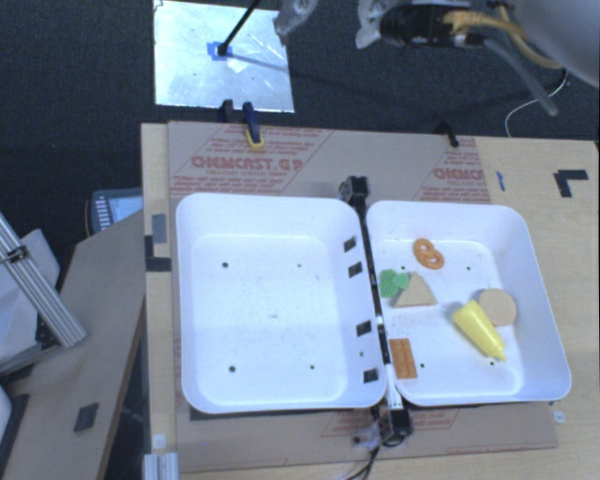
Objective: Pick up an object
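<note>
Two shallow white bins lie side by side on the worktop [525,159]. The left bin [187,281] and the right bin [539,309] meet at a row of black clips. The right bin holds five objects. One yellow cone [479,328] lies with its long axis diagonal, the tip pointing toward the lower right and the broad end toward the upper left, touching one tan round disc [498,307]. One orange pretzel-shaped piece [427,252] lies near the far wall. One tan wedge with a green leaf [405,287] sits close to the divider. One orange rectangular block [402,358] lies near the front corner, its long axis running front to back. The sheet under the bins reads "CHEMCAST GP", printed twice. The tool [292,17] is at the top edge, above a shiny metal plate [223,56]; whether it is open or closed cannot be told.
</note>
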{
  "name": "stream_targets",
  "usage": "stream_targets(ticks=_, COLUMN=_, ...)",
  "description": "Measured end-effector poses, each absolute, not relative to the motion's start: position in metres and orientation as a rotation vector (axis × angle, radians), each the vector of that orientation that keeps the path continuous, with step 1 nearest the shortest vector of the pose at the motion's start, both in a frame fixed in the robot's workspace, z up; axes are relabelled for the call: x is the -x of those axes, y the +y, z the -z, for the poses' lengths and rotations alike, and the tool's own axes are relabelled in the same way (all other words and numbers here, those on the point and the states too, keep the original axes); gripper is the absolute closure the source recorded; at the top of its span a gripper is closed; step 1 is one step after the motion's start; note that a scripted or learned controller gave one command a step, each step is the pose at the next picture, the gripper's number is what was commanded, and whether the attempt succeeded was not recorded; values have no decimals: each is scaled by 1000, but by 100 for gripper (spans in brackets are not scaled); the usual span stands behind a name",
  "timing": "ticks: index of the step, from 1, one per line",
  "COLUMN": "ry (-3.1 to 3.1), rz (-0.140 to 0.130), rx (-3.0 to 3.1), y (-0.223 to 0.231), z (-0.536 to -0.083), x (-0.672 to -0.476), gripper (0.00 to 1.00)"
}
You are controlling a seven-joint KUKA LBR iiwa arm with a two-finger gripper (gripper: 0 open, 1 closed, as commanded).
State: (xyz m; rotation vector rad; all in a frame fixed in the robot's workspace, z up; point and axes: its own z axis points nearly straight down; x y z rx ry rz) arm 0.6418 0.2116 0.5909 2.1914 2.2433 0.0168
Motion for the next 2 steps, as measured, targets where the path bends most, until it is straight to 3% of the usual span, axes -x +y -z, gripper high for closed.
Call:
stream_targets(ticks=1, ry=2245, rz=-21, rx=-2187, y=212, z=-603, x=-642, gripper=100)
stream_targets(ticks=2, ry=2246, rz=-19, rx=-2187, y=212, z=-602, x=-642, gripper=0)
